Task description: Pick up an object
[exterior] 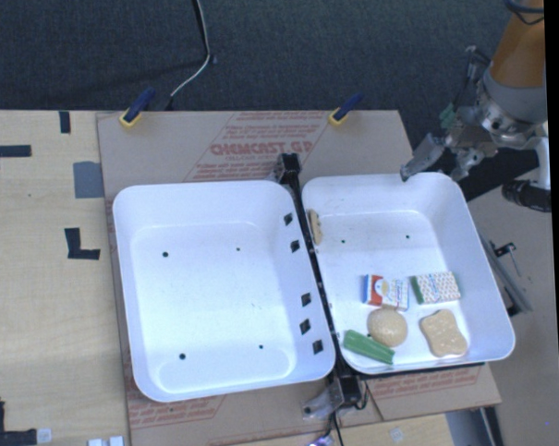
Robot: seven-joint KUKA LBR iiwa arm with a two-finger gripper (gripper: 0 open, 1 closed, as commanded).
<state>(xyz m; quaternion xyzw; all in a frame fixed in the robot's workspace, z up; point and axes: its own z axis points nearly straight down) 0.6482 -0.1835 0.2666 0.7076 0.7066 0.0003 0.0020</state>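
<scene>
The gripper (425, 165) hung over the right bin's (474, 220) far rim (whether spread or pressed together, I could not tell); the objects, a round tan one (388, 326) among them, lay well below it.

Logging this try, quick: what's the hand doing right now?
Hand: over the right bin's far rim, holding nothing visible; open or closed cannot be told.
</scene>
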